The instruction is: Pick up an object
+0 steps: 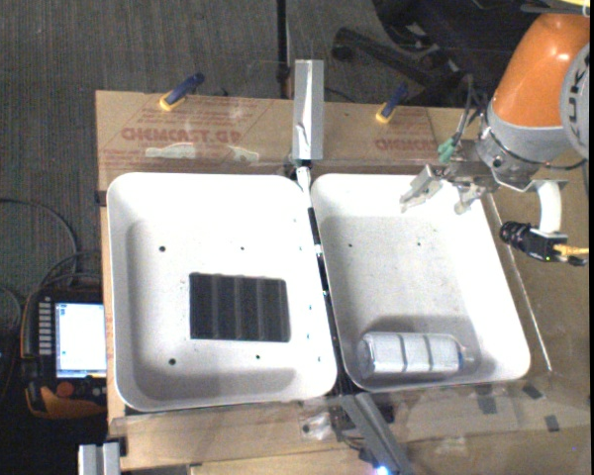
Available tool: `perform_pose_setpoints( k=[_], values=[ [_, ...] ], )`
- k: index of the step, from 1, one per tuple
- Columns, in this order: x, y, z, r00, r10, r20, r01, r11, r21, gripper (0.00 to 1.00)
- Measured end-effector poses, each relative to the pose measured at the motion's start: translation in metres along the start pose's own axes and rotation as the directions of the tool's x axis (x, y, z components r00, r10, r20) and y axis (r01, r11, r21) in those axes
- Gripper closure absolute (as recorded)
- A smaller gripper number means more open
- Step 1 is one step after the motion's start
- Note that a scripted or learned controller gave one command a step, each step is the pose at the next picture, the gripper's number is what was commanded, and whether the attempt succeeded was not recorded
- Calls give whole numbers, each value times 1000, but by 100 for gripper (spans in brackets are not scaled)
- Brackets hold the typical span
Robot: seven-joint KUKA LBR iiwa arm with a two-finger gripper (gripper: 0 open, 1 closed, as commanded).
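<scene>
Grey ridged block low in right bin; jaws apart, unladen, above far edge.

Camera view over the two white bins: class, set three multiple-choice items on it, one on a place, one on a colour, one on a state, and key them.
1. Where does the dark ribbed block lie?
A. in the left bin
B. in the right bin
C. on the cardboard behind the bins

2. What colour is the ribbed object in the right bin?
A. red
B. pale grey
C. green

3. How does the gripper stand?
A. closed on the dark block
B. pressed to the bin floor
C. open above the right bin's far side, holding nothing

Key: 1 A, the dark ribbed block rests on the left bin floor. 2 B, the pale grey object lies near the right bin front wall. 3 C, the gripper fingers spread with nothing between them.
</scene>
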State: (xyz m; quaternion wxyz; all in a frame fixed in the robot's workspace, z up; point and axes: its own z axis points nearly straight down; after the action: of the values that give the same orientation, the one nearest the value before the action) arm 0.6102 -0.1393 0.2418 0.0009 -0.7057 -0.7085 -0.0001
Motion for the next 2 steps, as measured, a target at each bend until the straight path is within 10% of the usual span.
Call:
perform_pose_setpoints(
  k=[2],
  values=[
    [-19, -126, -13, 990, -143, 0, 143, 990, 0, 0]
  ],
)
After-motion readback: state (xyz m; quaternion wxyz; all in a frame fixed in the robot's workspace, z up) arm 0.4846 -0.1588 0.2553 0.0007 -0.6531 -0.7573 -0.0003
